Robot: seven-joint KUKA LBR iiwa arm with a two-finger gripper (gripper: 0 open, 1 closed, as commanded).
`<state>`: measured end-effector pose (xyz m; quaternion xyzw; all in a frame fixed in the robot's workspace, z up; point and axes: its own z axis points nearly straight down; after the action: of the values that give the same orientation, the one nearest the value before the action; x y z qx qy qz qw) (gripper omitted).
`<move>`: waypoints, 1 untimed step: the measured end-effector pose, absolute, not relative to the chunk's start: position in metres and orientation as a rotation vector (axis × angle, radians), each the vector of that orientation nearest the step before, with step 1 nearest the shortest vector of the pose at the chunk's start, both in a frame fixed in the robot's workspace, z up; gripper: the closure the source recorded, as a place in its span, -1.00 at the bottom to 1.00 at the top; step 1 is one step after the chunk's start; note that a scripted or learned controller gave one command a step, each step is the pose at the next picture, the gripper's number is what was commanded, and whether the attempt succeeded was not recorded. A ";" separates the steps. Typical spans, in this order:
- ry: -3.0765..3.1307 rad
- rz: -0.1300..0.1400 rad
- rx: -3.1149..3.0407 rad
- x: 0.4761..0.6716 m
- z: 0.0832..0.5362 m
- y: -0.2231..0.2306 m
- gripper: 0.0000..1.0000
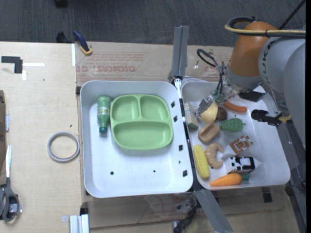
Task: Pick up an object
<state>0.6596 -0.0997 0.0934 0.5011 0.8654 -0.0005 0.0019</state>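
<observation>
The right bin (pixel 272 176) holds several toy foods. Among them are a pale yellow piece (pixel 210 113), a brown piece (pixel 221 114), an orange carrot (pixel 236 107), a green leafy piece (pixel 232 125), a bread roll (pixel 209 132), a corn cob (pixel 201 161), a croissant (pixel 214 154), a waffle (pixel 241 143), a cow toy (pixel 241 164) and a second carrot (pixel 226 180). My gripper (pixel 214 101) reaches down into the bin's far part, its tip just above the pale yellow piece. The arm's orange band rises behind it.
The left bin (pixel 131 178) holds a green divided plate (pixel 142 121) and a green bottle (pixel 103 113) lying at its left. On the bench to the left lie a tape ring (pixel 63 146) and scissors (pixel 8 200). A blue clamp (pixel 82 42) lies at the back.
</observation>
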 end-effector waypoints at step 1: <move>2.425 -0.002 1.999 0.616 0.092 -0.102 -1.00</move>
<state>0.6164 -0.1019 0.0916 0.6360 0.7717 -0.0006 -0.0006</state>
